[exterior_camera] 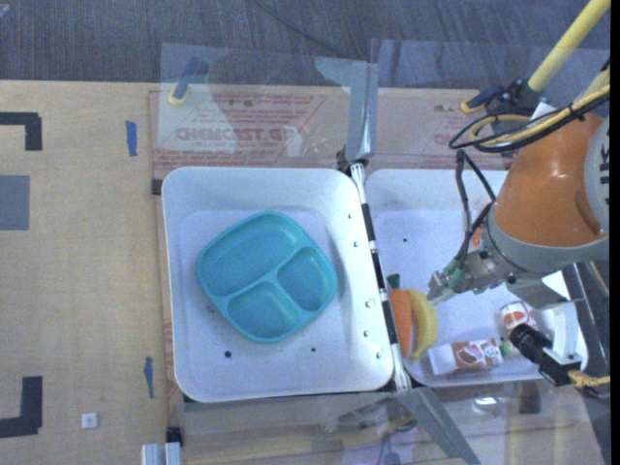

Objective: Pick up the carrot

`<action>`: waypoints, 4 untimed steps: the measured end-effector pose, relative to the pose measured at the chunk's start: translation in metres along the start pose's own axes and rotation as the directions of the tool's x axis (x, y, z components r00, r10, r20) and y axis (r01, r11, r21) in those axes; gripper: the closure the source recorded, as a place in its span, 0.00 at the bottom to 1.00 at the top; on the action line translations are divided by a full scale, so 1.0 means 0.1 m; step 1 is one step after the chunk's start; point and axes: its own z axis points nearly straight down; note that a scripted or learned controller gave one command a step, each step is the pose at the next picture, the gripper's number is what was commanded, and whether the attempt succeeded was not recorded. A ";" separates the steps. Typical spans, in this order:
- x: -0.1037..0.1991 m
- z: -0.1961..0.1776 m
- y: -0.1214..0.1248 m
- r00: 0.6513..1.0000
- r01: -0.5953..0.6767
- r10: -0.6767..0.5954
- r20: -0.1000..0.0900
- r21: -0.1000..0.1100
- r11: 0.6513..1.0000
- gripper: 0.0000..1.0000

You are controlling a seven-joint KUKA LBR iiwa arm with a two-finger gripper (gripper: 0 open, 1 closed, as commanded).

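**Bench and floor around the bins**

A pale wooden bench top carries black corner marks and short strips of blue tape. Beyond its far edge lies dark grey carpet (a thin cable crosses it). Clear plastic sheeting stands behind the bins. Light is even.

One fixed camera above the bench, looking down at a slant, both white bins in the middle and right of frame, floor along the top edge
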 end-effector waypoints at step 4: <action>-0.44 0.00 -0.13 0.970 0.245 -0.245 0.001 -0.001 0.970 1.00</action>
